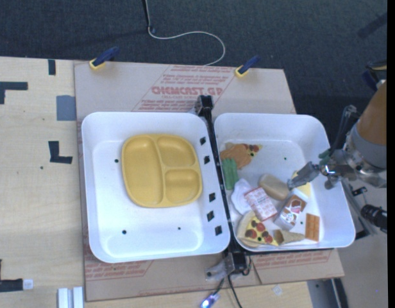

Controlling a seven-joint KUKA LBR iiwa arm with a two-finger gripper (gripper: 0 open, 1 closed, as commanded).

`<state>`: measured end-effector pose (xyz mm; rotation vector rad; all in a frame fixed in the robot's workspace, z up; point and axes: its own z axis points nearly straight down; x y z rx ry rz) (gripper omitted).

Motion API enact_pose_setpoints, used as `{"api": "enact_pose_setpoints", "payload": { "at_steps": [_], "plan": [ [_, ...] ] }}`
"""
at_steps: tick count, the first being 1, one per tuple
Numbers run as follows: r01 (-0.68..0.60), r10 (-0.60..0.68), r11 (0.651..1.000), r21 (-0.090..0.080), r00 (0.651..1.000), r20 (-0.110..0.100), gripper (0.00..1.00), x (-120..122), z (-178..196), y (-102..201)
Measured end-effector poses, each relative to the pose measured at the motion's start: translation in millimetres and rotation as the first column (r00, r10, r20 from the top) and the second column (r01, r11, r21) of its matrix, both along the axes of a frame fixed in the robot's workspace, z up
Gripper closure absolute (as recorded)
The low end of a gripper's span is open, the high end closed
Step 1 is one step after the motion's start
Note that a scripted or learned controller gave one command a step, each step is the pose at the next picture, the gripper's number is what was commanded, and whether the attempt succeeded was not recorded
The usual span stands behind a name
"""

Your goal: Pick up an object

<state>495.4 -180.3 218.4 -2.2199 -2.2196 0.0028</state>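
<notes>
Gripper poised over the clutter in the right bin

A tan block (273,186) lies in the right bin (274,122), near the middle of its right half, long axis slanting from upper left to lower right; it sits just left of and below the gripper (304,174), almost under the tips. A packet (291,213) and pizza slice (260,230) lie nearer the front edge. Nothing is seen between the fingers; whether they are spread or pressed together cannot be told. The yellow tray (162,170) is set in the left bin (101,191), well apart.
</notes>
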Motion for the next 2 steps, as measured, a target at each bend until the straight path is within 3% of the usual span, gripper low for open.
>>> {"api": "enact_pose_setpoints", "payload": {
  "at_steps": [1,2],
  "plan": [
    [-0.001,0.001,1.000,0.001,1.000,-0.002,1.00,0.0,8.9,0.3],
    [-0.010,0.010,1.000,-0.003,1.000,0.020,1.00,61.1,188.2,77.3]
  ]
}}
